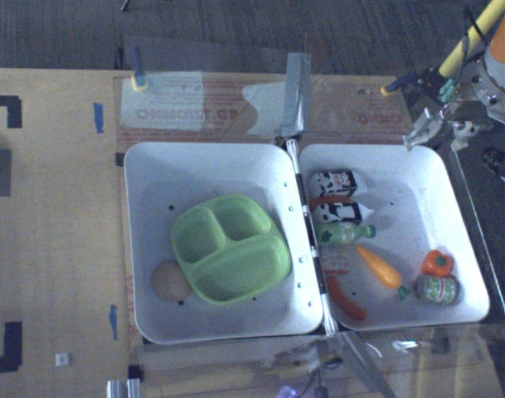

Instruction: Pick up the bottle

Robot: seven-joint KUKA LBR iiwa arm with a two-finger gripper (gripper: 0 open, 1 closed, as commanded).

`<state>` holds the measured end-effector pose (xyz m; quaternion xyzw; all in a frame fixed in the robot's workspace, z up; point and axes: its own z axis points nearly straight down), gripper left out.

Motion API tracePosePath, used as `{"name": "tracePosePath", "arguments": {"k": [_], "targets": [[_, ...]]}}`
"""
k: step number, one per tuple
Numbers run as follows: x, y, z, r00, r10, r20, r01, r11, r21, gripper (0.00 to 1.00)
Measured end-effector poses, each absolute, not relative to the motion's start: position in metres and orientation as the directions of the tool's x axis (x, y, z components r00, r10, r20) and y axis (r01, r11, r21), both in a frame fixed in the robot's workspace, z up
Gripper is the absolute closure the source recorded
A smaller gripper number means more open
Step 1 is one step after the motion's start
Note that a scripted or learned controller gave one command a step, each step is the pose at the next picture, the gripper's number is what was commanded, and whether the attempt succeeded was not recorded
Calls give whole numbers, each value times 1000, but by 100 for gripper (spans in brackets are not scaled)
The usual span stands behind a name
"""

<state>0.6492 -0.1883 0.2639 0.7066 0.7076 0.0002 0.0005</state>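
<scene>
While the jaws (pixel 439 131) hang beyond the right bin's (pixel 418 181) far corner, grip state unclear, one bottle (pixel 345 233) lies inside by its left wall, below two cartons (pixel 335 196); one carrot (pixel 378 268) nearby.

Two bins side by side on the bench (pixel 53 222): in the left bin (pixel 152 168), a divided plate (pixel 230 248) near the middle with a round ball (pixel 169 280) tucked against its lower-left edge. In the right bin (pixel 418 181), along the left wall from back to front, two small cartons (pixel 335 196), then the bottle (pixel 345 233) lying on its side, then a chili (pixel 347 298) (nearest the front rim). Right of the bottle a carrot (pixel 379 268), and farther right, close together, a small pepper (pixel 437 263) behind a can (pixel 437 289); gripper (pixel 439 127) above the bin's back-right corner.
</scene>
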Motion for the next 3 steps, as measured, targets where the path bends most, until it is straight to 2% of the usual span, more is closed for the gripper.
{"name": "tracePosePath", "arguments": {"k": [1,2,3], "targets": [[655,-207,138,7,1000,-1,1000,-7,0,0],[604,-196,99,360,933,1,933,-360,-3,0],[600,-122,92,595,804,0,804,-595,-4,0]]}}
